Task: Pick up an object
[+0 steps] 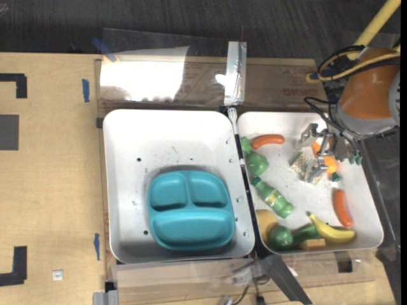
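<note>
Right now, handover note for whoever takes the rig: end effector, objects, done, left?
End effector: low in the right bin, upper middle; grip state unreadable, nothing seen held.
Right bin: two orange sausages, banana, green bottle, green toys along the left wall.
Left bin: teal divided plate.
Done: arm at the bin.
Left: grasp and lift one object.

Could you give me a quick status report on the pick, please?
Gripper low in right bin, over small orange piece. Grasp unconfirmed. Sausage, banana nearby.
</note>
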Robot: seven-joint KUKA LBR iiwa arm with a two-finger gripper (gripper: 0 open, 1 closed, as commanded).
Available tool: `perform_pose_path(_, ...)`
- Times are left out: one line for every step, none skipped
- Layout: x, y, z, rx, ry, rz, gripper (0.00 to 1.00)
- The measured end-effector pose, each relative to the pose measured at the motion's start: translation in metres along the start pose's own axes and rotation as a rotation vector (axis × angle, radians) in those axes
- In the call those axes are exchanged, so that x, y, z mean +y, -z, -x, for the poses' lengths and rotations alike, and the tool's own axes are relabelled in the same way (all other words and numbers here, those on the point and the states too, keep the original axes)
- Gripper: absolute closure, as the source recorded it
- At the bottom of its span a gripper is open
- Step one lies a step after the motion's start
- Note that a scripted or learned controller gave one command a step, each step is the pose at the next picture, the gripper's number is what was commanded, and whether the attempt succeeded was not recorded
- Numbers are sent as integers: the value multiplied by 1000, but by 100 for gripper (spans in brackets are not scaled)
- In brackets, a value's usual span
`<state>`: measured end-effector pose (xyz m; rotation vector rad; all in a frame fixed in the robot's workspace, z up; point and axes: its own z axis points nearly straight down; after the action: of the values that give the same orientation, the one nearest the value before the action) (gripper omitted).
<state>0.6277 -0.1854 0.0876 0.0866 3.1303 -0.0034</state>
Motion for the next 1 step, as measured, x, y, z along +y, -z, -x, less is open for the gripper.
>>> perform_pose_path(2, 14, 4, -11, 2, -1, 100)
